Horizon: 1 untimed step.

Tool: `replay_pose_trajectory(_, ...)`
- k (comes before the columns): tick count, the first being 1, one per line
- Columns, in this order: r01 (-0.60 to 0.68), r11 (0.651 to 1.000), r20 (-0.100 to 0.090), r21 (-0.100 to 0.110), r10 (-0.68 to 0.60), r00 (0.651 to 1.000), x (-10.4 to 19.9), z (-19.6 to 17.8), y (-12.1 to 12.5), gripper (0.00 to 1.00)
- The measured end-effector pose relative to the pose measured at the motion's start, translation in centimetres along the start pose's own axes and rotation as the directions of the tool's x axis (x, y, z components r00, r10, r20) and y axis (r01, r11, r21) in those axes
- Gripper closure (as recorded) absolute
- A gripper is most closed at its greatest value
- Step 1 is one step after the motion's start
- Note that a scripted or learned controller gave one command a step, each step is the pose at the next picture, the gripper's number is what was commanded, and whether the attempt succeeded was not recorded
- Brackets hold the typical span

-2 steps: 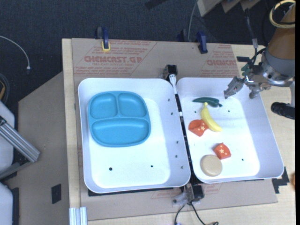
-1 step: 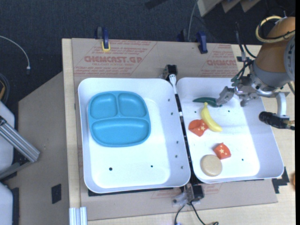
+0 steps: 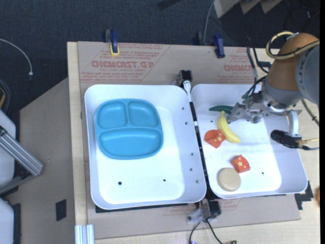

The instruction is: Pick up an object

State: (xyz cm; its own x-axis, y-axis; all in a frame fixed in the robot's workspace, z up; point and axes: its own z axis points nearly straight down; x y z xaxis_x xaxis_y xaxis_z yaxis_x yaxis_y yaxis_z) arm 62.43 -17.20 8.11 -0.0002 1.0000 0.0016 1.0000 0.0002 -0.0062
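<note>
While the grey arm reaches in from the right:
Gripper [image 3: 237, 113]: over the right shallow white bin [image 3: 289, 187]; finger state cannot be told.
Yellow plastic banana [image 3: 228, 129]: just below the gripper.
Red blocks [image 3: 215, 138], [image 3: 241, 163]: nearby.
Left white bin [image 3: 137, 194]: holds blue divided plate [image 3: 129, 128].

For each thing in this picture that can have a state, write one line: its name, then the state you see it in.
Blue divided plate: flat in the left bin, nothing on it.
Banana: lying in the right bin, ungrasped.
Two red pieces: lying loose.
Beige round piece: lying near the front wall.
Green piece: lying beside the pincer.
Pincer: low over the right bin; grip unclear.
</note>
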Motion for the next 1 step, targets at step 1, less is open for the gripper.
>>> replay_pose_trajectory(1, 0.0, 1.0, 0.002, -0.008, 0.0, 1.0, -0.05, -1.47, 0.2, 1.0)
